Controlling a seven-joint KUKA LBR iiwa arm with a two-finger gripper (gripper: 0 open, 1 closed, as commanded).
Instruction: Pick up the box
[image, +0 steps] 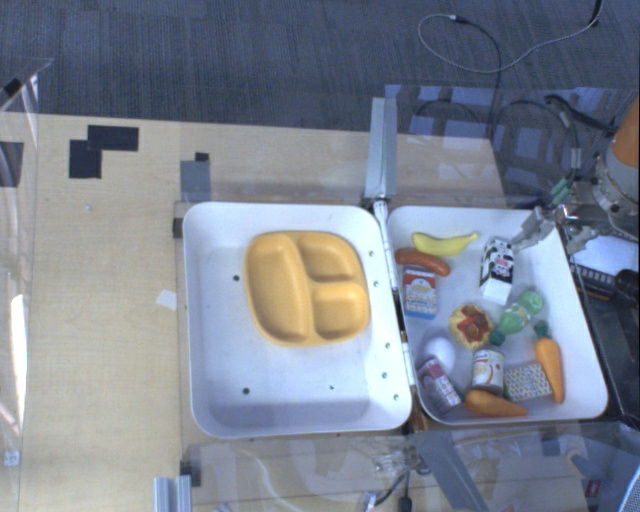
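Observation:
In the right bin (585, 330), a small red and white box (421, 293) lies near the left wall, just below a sausage (422, 262). Further right, a black and white cow-patterned carton (497, 268) stands upright. A flat patterned box (527, 381) lies near the front, beside a carrot (550, 367). My gripper (553, 232) hovers over the bin's far right corner, up and right of the cow carton. Its fingers are spread open with nothing between them.
The right bin also holds a banana (445, 242), a green bottle (518, 312), a small jar (488, 368), a red and yellow toy (471, 325) and a second carrot (494, 403). A yellow divided plate (305, 286) lies in the left bin (215, 380).

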